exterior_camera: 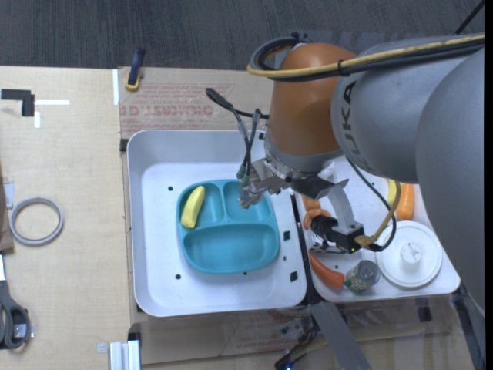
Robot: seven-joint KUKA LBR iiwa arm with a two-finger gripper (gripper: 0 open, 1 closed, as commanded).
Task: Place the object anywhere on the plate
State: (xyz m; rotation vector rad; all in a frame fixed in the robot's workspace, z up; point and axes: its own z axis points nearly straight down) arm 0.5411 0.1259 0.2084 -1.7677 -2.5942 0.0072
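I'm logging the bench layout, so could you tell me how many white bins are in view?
2: the left bin holds the blue plate; the right bin lies partly hidden under the arm.

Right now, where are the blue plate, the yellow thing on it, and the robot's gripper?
blue plate (231, 251): camera view, bare floor of its large compartment.
yellow object (192, 206): camera view, middle of its body.
gripper (248, 199): camera view, at its fingertips.

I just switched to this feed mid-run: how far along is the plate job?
Looks done: a banana lies in the upper-left compartment of the blue plate in the left bin. In hand: the gripper hangs over the plate's upper-right compartment; I can't tell whether it carries anything. Left: probably only pulling the arm away, if the banana was the object. Other items sit in the right bin.
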